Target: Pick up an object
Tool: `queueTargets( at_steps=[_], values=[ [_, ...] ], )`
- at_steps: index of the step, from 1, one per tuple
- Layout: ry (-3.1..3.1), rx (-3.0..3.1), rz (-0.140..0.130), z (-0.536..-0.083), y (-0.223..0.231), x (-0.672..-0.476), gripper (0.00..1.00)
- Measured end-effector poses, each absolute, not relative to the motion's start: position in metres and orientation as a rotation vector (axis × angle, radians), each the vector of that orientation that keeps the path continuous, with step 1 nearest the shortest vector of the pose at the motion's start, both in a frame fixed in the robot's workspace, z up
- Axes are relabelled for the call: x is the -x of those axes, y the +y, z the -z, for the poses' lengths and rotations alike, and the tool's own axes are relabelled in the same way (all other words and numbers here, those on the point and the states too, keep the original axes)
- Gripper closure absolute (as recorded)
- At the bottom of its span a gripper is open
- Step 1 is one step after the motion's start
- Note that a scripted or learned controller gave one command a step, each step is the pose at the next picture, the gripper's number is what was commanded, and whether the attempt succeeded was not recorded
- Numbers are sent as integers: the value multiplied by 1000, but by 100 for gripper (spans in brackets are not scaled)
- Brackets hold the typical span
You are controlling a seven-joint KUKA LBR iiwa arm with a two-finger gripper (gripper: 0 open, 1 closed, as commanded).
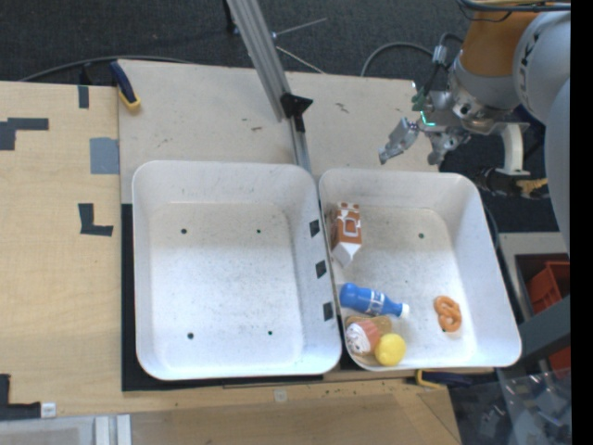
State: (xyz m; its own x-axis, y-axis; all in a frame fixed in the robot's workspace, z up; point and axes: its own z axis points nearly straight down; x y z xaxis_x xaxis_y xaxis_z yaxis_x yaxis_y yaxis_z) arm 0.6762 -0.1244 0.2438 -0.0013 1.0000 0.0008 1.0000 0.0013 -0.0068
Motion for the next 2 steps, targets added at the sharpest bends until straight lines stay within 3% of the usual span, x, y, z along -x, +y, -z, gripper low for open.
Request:
queueTargets(
  at_steps=[1, 2],
  values=[
    [-2224, 2218, -3, -247, -124, -677, 0],
    [-2220, 2218, -8, -190, -134, -676, 0]
  ],
)
